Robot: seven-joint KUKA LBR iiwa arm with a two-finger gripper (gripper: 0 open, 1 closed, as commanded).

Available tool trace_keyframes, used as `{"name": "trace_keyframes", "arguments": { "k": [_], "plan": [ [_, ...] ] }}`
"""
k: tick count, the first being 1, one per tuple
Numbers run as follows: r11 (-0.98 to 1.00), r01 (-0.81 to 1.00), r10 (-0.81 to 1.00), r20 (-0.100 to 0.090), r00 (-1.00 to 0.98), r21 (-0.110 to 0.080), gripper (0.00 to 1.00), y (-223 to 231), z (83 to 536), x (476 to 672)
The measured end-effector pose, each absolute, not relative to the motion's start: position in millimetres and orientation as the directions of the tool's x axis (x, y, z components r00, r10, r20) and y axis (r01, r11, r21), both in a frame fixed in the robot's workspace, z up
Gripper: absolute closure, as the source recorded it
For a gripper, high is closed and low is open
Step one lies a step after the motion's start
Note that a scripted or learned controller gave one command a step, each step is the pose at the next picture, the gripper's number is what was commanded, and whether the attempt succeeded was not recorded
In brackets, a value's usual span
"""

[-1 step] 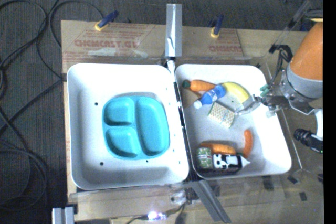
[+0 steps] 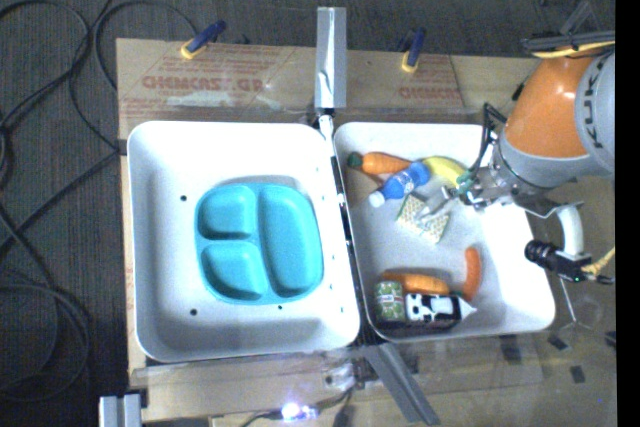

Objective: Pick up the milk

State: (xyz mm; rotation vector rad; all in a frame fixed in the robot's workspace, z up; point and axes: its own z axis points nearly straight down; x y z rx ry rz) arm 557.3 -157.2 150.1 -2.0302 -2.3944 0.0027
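Claw (image 2: pixel 447 202) sits over the upper middle of the right bin (image 2: pixel 520 315), its tips just at a pale speckled packet (image 2: pixel 424 219). We cannot tell how far apart the tips stand, nor whether anything is between them. We log the milk (image 2: pixel 432 310), a black-and-white carton, lying on its side at the bin's lower edge, well apart from the claw. A green can (image 2: pixel 389 300) touches its left end; a carrot (image 2: pixel 418 282) lies just above it. The left bin (image 2: pixel 160 315) holds a blue divided tray (image 2: pixel 260 241).
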Motion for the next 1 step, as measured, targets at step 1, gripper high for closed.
{"name": "trace_keyframes", "arguments": {
  "k": [1],
  "plan": [
    [0.331, 0.943, 0.944, -0.019, -0.331, 0.019, 0.0, -133.8, 97.9, 569.0]
  ]
}}
